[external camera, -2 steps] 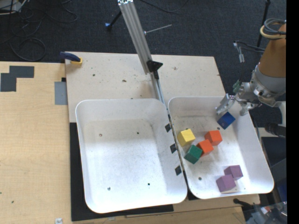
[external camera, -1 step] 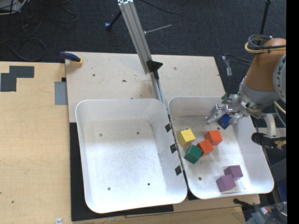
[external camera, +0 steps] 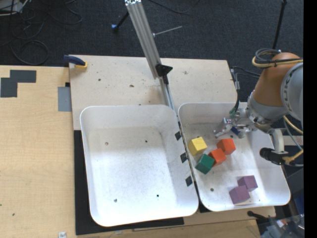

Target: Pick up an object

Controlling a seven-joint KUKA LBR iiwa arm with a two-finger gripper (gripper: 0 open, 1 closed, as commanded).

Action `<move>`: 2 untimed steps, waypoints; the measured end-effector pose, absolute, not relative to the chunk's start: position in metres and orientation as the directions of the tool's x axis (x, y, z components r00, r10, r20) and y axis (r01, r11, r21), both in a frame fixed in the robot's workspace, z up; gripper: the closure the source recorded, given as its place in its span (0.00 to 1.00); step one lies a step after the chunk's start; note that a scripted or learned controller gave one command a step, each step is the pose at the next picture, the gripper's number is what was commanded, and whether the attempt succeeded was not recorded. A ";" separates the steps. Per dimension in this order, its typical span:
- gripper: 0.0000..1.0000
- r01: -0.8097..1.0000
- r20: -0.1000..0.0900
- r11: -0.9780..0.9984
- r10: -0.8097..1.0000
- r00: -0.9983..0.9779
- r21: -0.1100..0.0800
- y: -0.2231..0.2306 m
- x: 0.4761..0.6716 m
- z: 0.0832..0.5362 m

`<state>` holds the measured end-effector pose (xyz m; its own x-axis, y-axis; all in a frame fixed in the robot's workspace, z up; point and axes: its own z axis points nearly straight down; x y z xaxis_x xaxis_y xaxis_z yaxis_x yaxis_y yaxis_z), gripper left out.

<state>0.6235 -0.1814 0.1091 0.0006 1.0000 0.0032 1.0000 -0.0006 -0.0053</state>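
The grey arm with its orange band is reaching in from the right and hanging over the far part of the right shallow white plastic bin, its metal pincer hovering just above the bin floor; whether the pincer is apart or together I cannot tell, and nothing is showing between its tips. Just near of the pincer, a small orange cube is lying in the bin, with a second orange cube touching it on its near-left side. A dark green cube is sitting against that second orange cube, and a yellow cube is resting just far of the green one, close to the bin's left wall. Two purple cubes are lying together toward the near right corner, well apart from the others. The left shallow white plastic bin is standing beside the right one on the pale wooden table. A slanted aluminium bar is rising from between the bins toward the far side.
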 end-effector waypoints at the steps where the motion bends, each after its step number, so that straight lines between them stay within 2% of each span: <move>1: 1.00 1.000 0.002 -0.003 1.000 0.003 -0.005 -0.182 0.623 0.120; 2: 1.00 1.000 -0.001 -0.004 1.000 0.004 0.004 -0.183 0.620 0.183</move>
<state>0.6202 -0.1833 0.1827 0.0035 1.0000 -0.0012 1.0000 -0.0035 0.0040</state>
